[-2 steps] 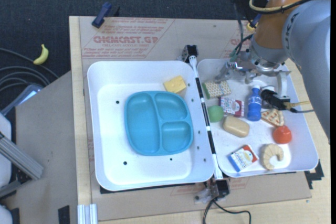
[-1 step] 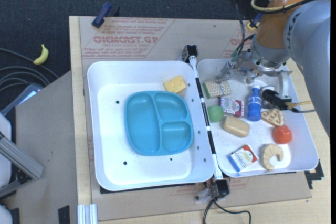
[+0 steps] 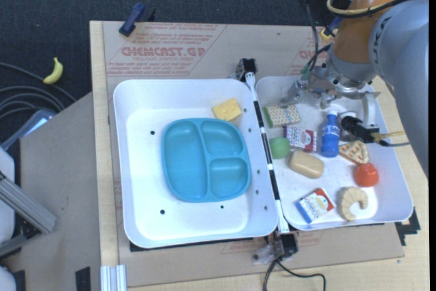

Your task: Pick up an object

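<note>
While hand [image 3: 332, 100] state unclear | blue bottle [image 3: 330, 135] beneath | long axis near-far

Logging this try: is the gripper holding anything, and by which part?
Cannot be told. The gripper sits over the far end of the right bin, above the blue bottle; nothing visibly hangs from it.

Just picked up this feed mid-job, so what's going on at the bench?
The arm reaches in over the far end of the right bin, above small items: a blue bottle, a red ball, a croissant and a green block. Nothing looks lifted yet. The left bin holds a blue divided plate and a yellow sponge.
</note>
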